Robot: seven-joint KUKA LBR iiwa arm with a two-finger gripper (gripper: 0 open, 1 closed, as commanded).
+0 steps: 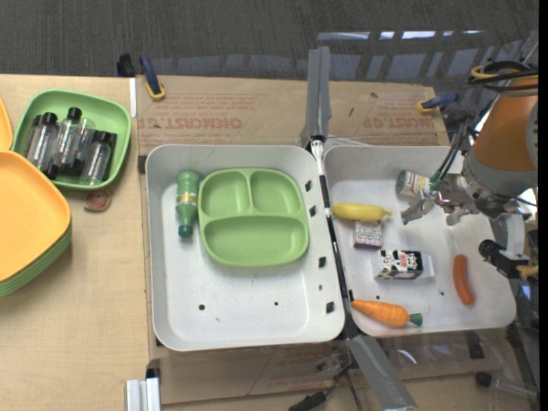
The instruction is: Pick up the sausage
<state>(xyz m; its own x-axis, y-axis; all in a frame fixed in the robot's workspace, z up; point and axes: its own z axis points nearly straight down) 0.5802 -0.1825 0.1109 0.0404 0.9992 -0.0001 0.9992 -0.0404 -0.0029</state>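
While the sausage (463, 279) lies untouched on the floor of the right-hand bin (428, 319), the gripper (435, 205) of the grey-and-orange arm hangs up-frame and a little to the sausage's left, its two fingers spread apart with nothing between them. The sausage, a short reddish-orange link, rests lengthwise close to the bin's right wall, well apart from the open fingers.

Neighbours crowd the approach. A small can (412, 182) sits just beside the gripper, farther from the sausage still. A black-and-white carton (400, 265) lies to the sausage's left, with a small boxed item (368, 235) and a banana (360, 212) beyond it, and a carrot (385, 313) below and to the left, near the bin's front edge.

Judging from this layout, the chief risk is the wall: with the sausage so near the bin's right side, one finger may land on the rim or wall instead of alongside the link, leaving the close empty. A rounded, smooth link may also roll or squirt out if the fingers close along its length rather than across it. A descent begun from the present spot without first travelling across could instead knock the can. The arm's own bulk hides part of the bin's right side, so clearance there is hard to judge.
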